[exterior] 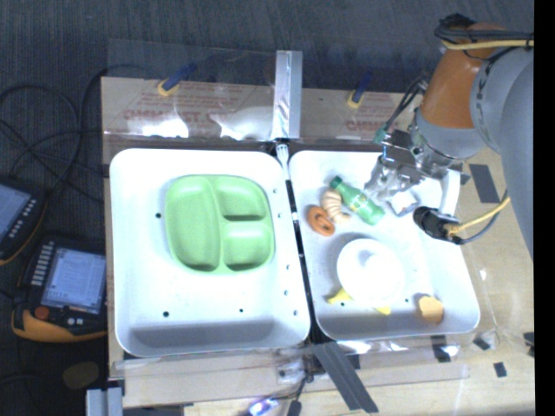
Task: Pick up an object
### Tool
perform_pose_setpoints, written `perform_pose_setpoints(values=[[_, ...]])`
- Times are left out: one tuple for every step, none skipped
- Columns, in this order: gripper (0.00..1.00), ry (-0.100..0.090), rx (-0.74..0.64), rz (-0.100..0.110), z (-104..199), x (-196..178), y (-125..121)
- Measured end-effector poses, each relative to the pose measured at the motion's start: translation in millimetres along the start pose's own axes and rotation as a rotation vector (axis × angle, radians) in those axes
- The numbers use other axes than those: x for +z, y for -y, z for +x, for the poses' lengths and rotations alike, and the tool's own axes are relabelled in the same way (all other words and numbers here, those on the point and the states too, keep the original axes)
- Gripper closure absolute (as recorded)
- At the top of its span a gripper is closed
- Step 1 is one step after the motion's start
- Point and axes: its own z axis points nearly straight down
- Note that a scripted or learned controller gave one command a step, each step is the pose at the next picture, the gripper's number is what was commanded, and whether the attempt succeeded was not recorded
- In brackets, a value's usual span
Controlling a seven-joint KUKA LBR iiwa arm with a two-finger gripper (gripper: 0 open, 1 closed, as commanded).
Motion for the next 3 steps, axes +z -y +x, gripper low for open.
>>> perform_pose_setpoints(values=[[1.00,0.003,0.557,0.001,49.8,-36.3,-4.8],[1.00,0.003,1.011,-0.001,22.1,-93.4,-2.3],[1.00,0.010,1.004,0.000,22.1,-101.3,-2.2]])
